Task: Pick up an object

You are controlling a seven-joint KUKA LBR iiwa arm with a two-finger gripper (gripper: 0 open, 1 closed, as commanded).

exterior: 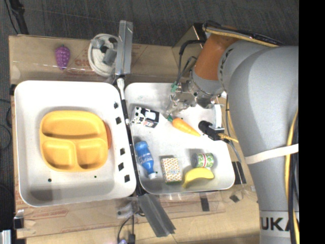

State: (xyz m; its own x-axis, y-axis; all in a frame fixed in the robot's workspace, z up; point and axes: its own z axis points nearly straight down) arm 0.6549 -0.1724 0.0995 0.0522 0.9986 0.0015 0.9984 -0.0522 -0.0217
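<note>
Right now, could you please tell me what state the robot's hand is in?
Hand: low over the upper part of the right bin, just above the carrot; whether it is open or closed cannot be told, and nothing is visibly gripped.

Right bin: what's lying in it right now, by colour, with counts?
Yellow: 1, the banana
Orange: 1, the carrot
Blue: 1, the bottle
Green: 1, the can
Black and white: 1, the card
Tan patterned: 1, the small box
Total: 6
</note>
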